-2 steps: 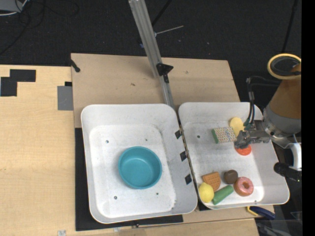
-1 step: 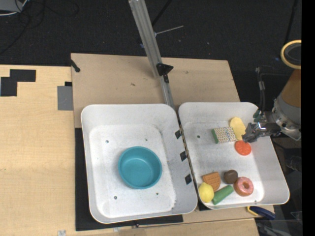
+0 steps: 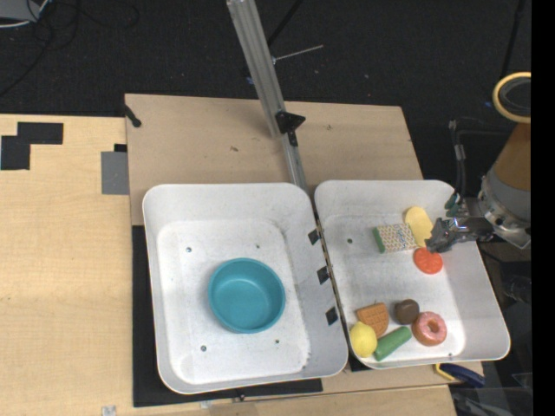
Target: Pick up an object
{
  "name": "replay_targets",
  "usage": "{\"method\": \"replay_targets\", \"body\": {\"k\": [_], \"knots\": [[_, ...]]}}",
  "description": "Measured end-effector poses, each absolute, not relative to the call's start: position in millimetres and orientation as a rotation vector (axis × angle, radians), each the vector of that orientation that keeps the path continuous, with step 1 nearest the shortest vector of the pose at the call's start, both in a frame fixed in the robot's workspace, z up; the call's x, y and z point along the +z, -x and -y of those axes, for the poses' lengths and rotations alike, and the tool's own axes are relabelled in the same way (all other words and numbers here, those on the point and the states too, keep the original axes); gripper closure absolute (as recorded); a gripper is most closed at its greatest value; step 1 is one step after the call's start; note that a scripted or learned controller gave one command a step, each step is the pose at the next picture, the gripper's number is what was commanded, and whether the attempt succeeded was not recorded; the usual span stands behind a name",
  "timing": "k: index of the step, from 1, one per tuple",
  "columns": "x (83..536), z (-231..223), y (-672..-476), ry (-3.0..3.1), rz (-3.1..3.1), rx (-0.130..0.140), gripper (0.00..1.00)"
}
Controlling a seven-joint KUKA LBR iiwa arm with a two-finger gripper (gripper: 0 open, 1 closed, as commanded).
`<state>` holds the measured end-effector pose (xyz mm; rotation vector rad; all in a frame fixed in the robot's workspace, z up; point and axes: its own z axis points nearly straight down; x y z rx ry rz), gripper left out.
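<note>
Dark floor surrounds the wooden bench (image 3: 78, 258), which carries two white bins side by side. Left bin (image 3: 173, 211) holds a teal bowl (image 3: 247, 295), apart from everything else. Right bin (image 3: 347, 199) holds the candidates: yellow piece (image 3: 419, 224) and patterned block (image 3: 395, 237) near the top, red disc (image 3: 428, 262) just below, and a cluster at the near rim including a pink ring (image 3: 430, 328). Tool (image 3: 444, 235) hovers at the right rim, just above the red disc, likely its target. Jaw state: cannot tell. Nothing visibly held.

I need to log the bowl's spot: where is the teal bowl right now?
The teal bowl sits in the left white bin, toward its lower middle, well apart from the toy food in the right bin.
</note>
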<state>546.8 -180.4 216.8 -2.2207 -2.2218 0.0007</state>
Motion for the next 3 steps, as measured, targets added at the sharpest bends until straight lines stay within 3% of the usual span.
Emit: {"method": "replay_targets", "body": {"k": [2,3], "knots": [[217,75,-575.2,2.216,2.226,-0.001,1.00],[228,26,-577.6,2.217,2.225,-0.001,1.00]]}}
